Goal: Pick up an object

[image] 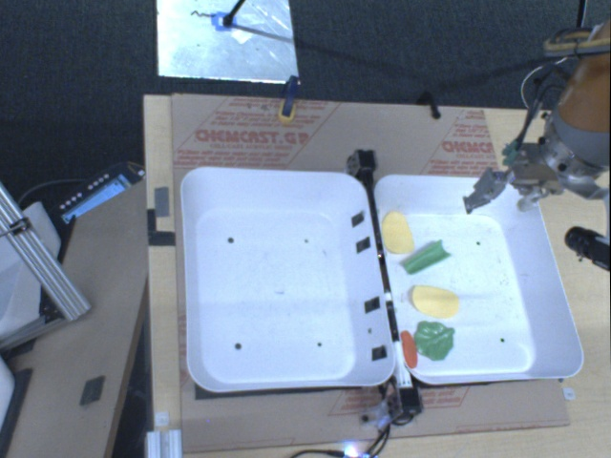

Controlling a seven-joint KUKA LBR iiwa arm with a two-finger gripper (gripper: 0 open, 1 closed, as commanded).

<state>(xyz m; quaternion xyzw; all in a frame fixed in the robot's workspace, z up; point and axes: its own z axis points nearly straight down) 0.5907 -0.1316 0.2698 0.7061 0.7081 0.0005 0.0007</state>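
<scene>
The right bin [516, 294] holds several small items along its left side. A yellow lump [396, 232] lies farthest back, then a green stick-shaped piece [425, 257], then a second yellow lump [435, 301]. Nearest the front sit a crumpled green piece [435, 340] and a small orange-red piece [409, 349] against the divider. My gripper [501, 198] hangs above the bin's back right corner, up and right of the items. Its fingers are spread open and nothing is between them.
The left bin [277, 176] lies beside the right one, with a black divider with clips [375, 246] between them. A shiny metal sheet [226, 25] lies at the back, a yellow clip [286, 111] on the board edge, and an aluminium frame [38, 265] stands at far left.
</scene>
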